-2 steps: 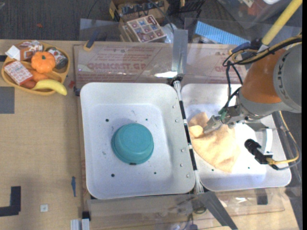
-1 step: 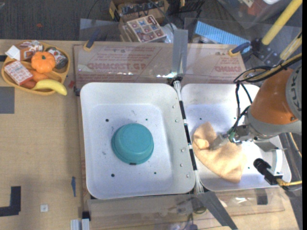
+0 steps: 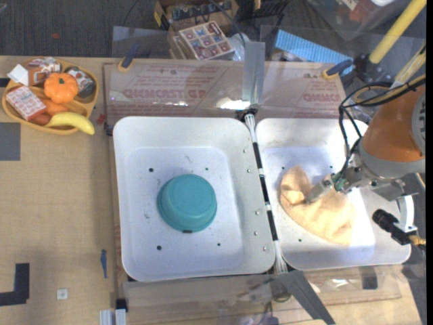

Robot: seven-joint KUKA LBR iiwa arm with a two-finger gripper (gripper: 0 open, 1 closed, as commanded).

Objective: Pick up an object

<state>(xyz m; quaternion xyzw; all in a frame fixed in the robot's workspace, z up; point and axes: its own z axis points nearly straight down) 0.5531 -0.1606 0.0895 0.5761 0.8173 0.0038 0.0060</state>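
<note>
From the camera above, the grey arm with its orange band (image 3: 396, 137) reaches in from the right over the right shallow white bin (image 3: 298, 137). Its gripper (image 3: 323, 190) is down on a crumpled tan cloth (image 3: 323, 215) that lies in the middle of that bin. The fingers (image 3: 316, 192) look dark and narrow, pressed into the fabric, but whether they are spread or pinching a fold cannot be told at this size. The left shallow white bin (image 3: 128, 141) holds an upturned teal plastic bowl (image 3: 187, 202), well apart from the arm. On the tabletop (image 3: 54, 202) at far left sits a yellow tray of toy food (image 3: 49, 95).

The likely trouble: soft cloth may give only a thin fold, so it could slip free on the lift, or the fingers might close on the bin floor and catch nothing.
</note>
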